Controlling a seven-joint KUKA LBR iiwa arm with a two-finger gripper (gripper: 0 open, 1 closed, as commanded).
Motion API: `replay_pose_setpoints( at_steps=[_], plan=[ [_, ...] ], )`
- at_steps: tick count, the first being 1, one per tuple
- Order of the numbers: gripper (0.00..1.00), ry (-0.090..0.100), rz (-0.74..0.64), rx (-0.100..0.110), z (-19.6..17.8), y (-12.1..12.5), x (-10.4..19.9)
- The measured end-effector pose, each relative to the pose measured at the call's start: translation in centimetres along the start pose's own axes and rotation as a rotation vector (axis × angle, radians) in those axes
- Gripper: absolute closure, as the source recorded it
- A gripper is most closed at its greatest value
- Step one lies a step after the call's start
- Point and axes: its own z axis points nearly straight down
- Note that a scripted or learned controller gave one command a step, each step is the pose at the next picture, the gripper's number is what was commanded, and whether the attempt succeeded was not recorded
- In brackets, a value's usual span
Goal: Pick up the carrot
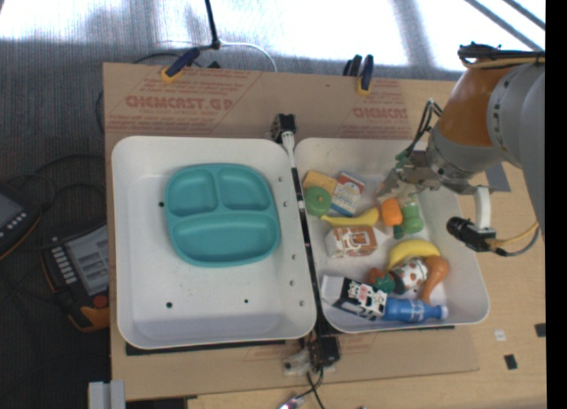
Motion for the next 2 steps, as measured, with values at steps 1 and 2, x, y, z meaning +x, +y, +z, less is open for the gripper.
replay_pose_setpoints(
  at_steps=[1,2],
  plan=[
    [0.0,0.003,-0.001,0.001,0.01,0.0,0.12],
    [1.0,0.0,-0.001,0.001,-0.96,0.04,0.07]
  ],
)
